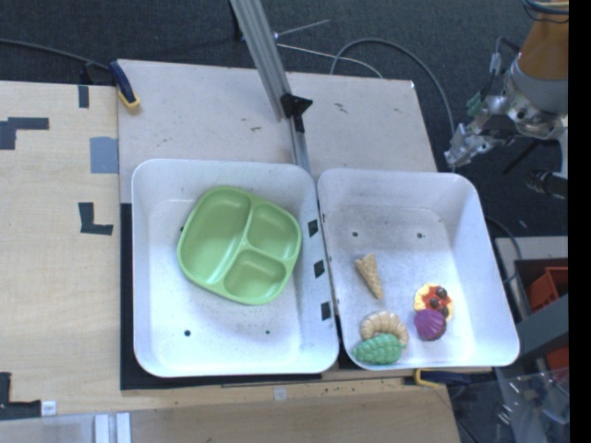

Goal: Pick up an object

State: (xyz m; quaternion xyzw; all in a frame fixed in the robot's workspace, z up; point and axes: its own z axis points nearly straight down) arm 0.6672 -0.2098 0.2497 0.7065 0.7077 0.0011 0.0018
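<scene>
Two white bins (pixel 323 192) share the bench: near in the right one, the small cone-shaped toy (pixel 369 274) looks light, stiff, best pinched across its middle, while the gripper (pixel 464 144) hangs beyond the far-right corner, state indiscernible.

Robotics lab test bench.
Shown by the grey-and-orange arm (pixel 545 53), two white bins (pixel 152 247) of toy items, taped wooden bench (pixel 55 275), loose cables (pixel 388 53), aluminium camera pole (pixel 263 44).
</scene>
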